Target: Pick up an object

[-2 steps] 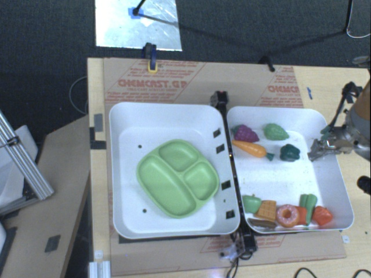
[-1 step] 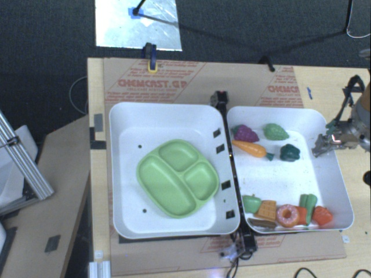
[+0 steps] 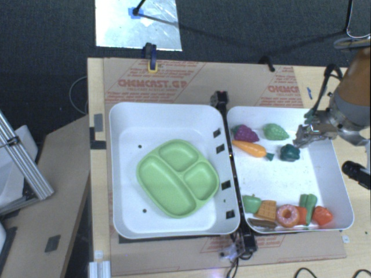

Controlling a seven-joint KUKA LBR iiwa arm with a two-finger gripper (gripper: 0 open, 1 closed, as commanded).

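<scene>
The counter (image 3: 191, 77) is covered with a brown board printed in red; "CHEMCAST GP" reads twice, upside down from this angle, and nothing else on it is legible. Two white bins sit on it side by side. The left bin (image 3: 124, 155) holds a green divided plate (image 3: 177, 178) with three compartments. The right bin (image 3: 333, 178) holds the toy food: a purple grape bunch (image 3: 246, 134), a light green leafy piece (image 3: 276, 132) and an orange carrot (image 3: 250, 149) near its far end, a dark teal piece (image 3: 289, 153) just right of the carrot, and along the near wall a green pepper (image 3: 251, 203), a waffle-like square (image 3: 267, 210), a pink doughnut (image 3: 287, 215), a green pod (image 3: 308, 202) and a red-orange tomato (image 3: 322, 215).

The arm (image 3: 353, 94) reaches in from the right, and its hand (image 3: 303, 136) hangs low over the right bin, just above and beside the dark teal piece. Whether the fingers are apart or together cannot be told at this size, and nothing is visibly between them.

As a judgement, the task is at the approach stage: the hand seems aimed at the teal piece, which rests on the bin floor. Closing, gripping and lifting are all left to do.
</scene>
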